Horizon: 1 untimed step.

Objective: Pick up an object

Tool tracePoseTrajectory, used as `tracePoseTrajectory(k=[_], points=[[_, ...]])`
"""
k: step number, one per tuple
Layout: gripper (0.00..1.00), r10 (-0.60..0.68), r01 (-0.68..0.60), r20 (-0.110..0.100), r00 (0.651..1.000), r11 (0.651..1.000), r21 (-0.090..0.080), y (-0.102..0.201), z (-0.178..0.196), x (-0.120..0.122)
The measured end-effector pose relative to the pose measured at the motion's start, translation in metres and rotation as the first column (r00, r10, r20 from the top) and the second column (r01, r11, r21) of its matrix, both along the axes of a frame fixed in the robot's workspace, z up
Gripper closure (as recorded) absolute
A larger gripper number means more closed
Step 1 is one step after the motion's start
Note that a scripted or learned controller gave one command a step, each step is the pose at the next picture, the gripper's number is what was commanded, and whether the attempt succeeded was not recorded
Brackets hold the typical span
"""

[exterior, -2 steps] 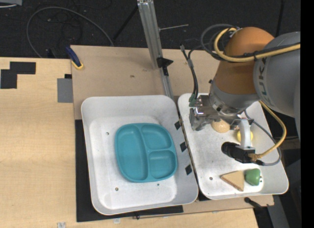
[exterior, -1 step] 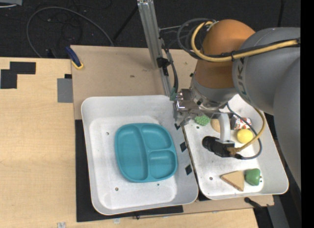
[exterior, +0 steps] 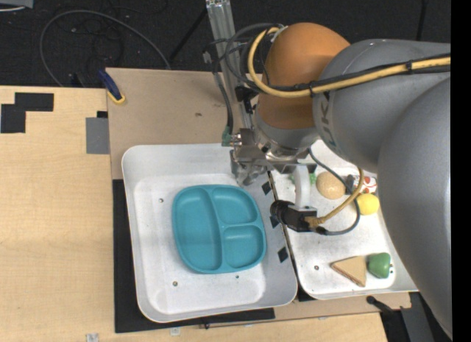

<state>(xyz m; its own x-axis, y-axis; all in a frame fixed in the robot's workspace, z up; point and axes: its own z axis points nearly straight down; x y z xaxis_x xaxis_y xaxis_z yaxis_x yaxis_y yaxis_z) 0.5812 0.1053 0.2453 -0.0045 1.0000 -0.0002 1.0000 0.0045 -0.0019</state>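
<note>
Camera view looks down on a teal divided plate [exterior: 218, 228] lying flat in the left white bin [exterior: 147, 274], a little right of the bin's middle, its three compartments facing up. Bare white floor rings the plate on every side, with the widest open room toward the bin's left and near edges; its right edge sits nearer the wall shared with the neighbouring bin.

Just beyond the plate's far right corner hangs the gripper [exterior: 249, 168], above the bin's far edge and apart from the plate; I cannot tell how its fingers stand, and nothing shows between them. Over it bulks the orange band [exterior: 298, 68] of the grey arm [exterior: 397, 134], which covers much of the right bin [exterior: 324, 278]. A yellow hose [exterior: 346, 76] runs along the arm, and black cabling [exterior: 298, 217] dangles over the seam between the bins.

In the right bin lie a pale egg-shaped piece [exterior: 330, 185], a yellow round piece [exterior: 366, 204], a tan wedge [exterior: 350, 269] and a green piece [exterior: 380, 264] just beside it, all well apart from the plate.
</note>
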Motion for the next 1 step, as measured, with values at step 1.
tracePoseTrajectory(k=[1], points=[[0.00,-0.001,0.001,-0.002,1.000,1.000,-0.001,-0.0015,-0.0002,-0.0006]])
